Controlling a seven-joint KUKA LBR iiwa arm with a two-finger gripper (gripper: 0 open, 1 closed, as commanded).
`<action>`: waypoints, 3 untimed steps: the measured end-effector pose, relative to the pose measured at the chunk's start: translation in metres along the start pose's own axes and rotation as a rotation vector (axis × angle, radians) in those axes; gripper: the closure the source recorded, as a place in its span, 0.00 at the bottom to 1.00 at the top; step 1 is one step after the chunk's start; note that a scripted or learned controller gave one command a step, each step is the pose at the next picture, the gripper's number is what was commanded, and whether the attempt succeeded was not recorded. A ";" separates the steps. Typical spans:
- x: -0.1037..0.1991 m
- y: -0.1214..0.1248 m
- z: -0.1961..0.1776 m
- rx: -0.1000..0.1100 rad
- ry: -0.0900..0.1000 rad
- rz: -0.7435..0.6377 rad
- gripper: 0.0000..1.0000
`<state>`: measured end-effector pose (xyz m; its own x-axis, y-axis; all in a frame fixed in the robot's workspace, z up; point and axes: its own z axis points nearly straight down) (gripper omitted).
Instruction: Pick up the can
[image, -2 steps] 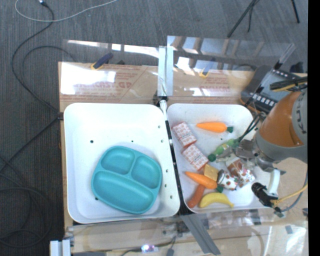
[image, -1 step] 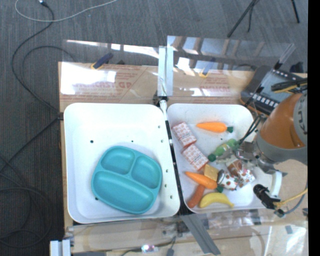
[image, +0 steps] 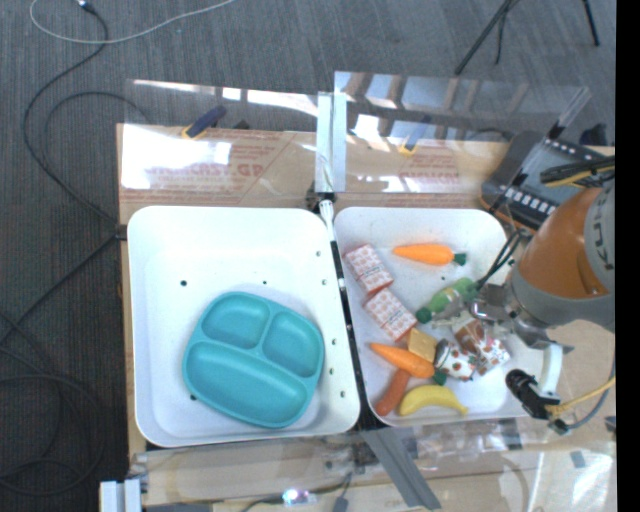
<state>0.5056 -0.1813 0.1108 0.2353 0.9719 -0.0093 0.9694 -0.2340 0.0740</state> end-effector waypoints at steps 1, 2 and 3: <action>-0.007 0.003 0.000 0.005 0.009 -0.002 0.00; 0.005 0.043 -0.121 0.077 -0.001 0.149 0.00; 0.003 0.031 -0.013 0.068 0.004 0.060 0.00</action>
